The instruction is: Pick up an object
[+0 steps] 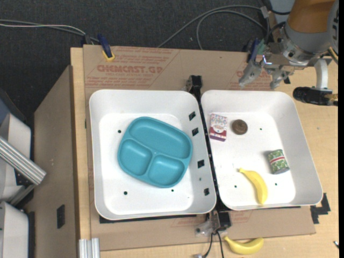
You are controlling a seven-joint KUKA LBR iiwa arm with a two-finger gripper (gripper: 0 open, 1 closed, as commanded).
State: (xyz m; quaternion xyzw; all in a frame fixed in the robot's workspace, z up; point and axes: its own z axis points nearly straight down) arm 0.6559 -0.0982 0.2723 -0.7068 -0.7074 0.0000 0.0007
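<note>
In the right bin lie a yellow banana near the front, a small green packet at the right, a round brown object and a red-and-white carton by the left wall. My gripper hangs above the back rim of the right bin, well behind all of these. Its two fingers stand apart, open, with nothing between them. The left bin holds a blue divided plate.
A black divider with clips runs between the bins. A second banana lies on the bench in front of the right bin. Cables trail over the dark floor behind the cardboard base. A black fixture sits at the right.
</note>
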